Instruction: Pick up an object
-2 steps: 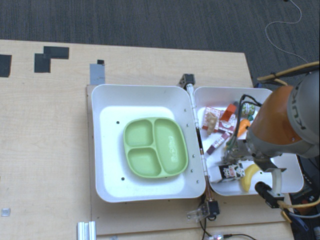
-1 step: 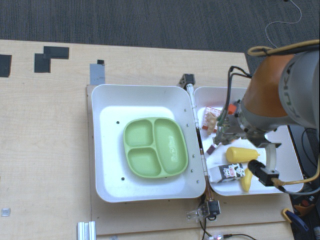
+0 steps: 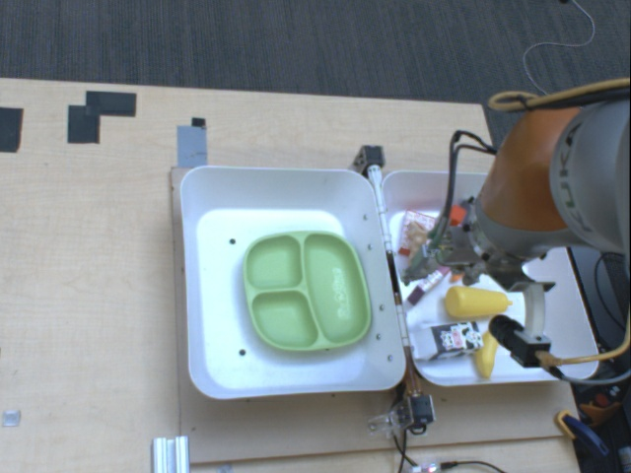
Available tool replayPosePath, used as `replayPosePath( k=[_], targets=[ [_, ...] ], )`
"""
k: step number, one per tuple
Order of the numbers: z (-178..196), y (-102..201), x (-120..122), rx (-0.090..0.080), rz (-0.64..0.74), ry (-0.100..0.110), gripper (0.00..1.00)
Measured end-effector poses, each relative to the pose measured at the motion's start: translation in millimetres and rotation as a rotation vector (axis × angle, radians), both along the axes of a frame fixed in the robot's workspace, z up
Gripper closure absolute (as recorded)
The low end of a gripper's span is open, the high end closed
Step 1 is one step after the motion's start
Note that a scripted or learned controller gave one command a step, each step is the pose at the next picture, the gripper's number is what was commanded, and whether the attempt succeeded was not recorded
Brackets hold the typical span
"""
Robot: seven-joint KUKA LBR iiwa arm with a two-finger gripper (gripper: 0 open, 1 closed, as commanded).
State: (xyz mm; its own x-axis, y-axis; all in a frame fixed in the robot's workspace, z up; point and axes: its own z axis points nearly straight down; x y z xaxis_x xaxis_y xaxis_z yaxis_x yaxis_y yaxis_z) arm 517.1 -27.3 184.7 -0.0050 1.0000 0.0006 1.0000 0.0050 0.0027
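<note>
The right bin (image 3: 572,294) holds several small objects. A yellow block-like piece (image 3: 476,302) lies near its middle, and a second yellow piece (image 3: 485,357) lies near the front wall. A black-and-white packet (image 3: 456,339) sits between them. At the bin's back left is a red-and-white wrapper (image 3: 418,227), and a thin marker-like stick (image 3: 426,286) lies by the left wall. My gripper (image 3: 437,257) hangs low over the bin's left half, just above the stick and behind the yellow block. The grey and orange wrist hides much of it.
The left bin (image 3: 212,264) holds a light green divided plate (image 3: 307,291). A metal clamp bar (image 3: 386,254) runs between the two bins. The arm's bulk covers the right bin's back right part. Cables trail at the bench's front right corner.
</note>
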Motion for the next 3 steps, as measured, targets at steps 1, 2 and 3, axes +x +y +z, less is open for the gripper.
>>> replayPosePath(
  k=[1, 2, 3],
  targets=[
    [0.0, 0.0, 0.0, 0.0, 0.0, 0.0, 0.0],
    [0.0, 0.0, 0.0, 0.0, 0.0, 0.0, 0.0],
    [-87.4, -56.4, -25.7, 0.0, -0.001, 0.0, 0.0]
  ],
)
